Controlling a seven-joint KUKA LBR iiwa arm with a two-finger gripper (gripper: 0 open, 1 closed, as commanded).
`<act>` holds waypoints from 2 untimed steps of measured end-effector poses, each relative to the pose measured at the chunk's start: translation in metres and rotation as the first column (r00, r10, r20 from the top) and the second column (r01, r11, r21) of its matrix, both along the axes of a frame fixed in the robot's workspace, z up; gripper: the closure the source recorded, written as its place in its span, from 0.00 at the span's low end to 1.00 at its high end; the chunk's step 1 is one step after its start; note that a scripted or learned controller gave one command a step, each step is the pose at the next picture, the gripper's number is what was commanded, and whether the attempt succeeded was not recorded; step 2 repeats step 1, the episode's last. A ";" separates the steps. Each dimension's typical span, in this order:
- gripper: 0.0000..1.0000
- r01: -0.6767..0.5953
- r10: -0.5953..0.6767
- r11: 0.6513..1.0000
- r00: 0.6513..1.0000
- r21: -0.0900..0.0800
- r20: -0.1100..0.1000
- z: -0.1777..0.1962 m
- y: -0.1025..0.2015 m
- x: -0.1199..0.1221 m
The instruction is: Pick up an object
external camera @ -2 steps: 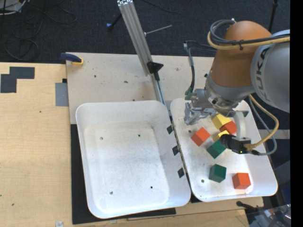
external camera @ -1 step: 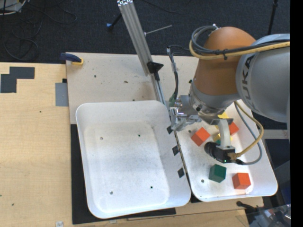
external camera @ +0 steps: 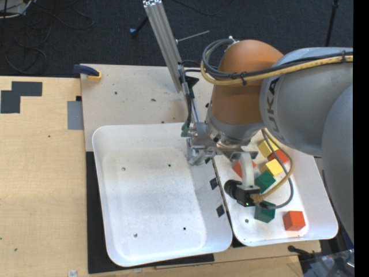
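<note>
The right bin (external camera: 323,224) holds several small blocks: an orange cube (external camera: 294,220), a green block (external camera: 264,213), another green block (external camera: 265,180), two yellow blocks (external camera: 275,167) and an orange-red piece (external camera: 237,168). My gripper (external camera: 198,149) hangs low over the dividing rims, at the far right corner of the left bin (external camera: 144,212). It sits to the left of the blocks, apart from them. The arm's bulky orange band and grey body cover the far part of the right bin. I see nothing held at the gripper.
A slanted aluminium bar (external camera: 167,39) rises behind the bins. A black cable loops over the right bin near a black part (external camera: 233,189). A wooden bench surface (external camera: 40,172) lies to the left, with a blue-and-yellow clamp (external camera: 86,71) at the back.
</note>
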State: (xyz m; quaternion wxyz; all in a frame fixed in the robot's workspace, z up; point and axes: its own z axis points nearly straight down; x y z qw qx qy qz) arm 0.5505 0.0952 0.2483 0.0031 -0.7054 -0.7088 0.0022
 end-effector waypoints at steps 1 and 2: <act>0.00 0.007 -0.007 1.000 1.000 -0.001 0.002 0.001 -0.003 0.001; 0.00 0.007 -0.007 1.000 1.000 -0.001 0.002 0.001 -0.003 0.001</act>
